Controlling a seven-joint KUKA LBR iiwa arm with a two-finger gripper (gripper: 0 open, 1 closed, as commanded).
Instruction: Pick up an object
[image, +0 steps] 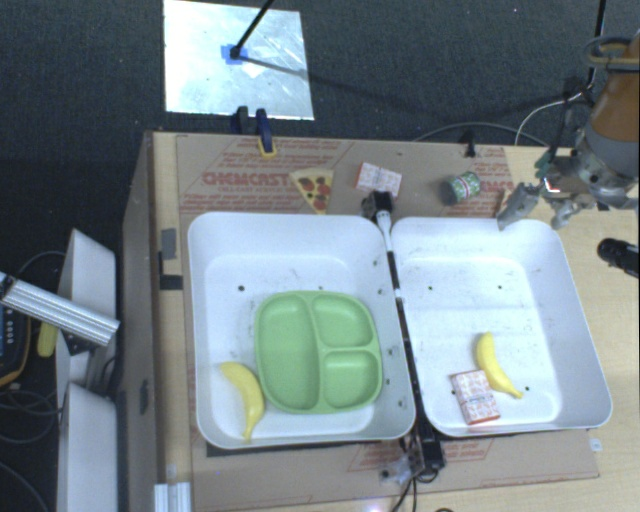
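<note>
- Hovering past the far right corner of the right bin (560, 290), the gripper (538, 207) has its fingers spread apart, with nothing between them.
- A banana (497, 364) lies near the right bin's near edge, beside a small red-and-white packet (475, 396).
- The left bin (215, 290) holds a green divided plate (320, 350) and a second banana (245, 396) just left of it.

The two white bins (470, 262) are looking like smooth plastic, faintly scuffed. The green divided plate (318, 352) is showing a matt plastic finish. Both bananas (497, 364) are looking glossy. Brown cardboard (250, 175) is lying underneath, and a shiny foil-like sheet (237, 60) is gleaming behind.
</note>
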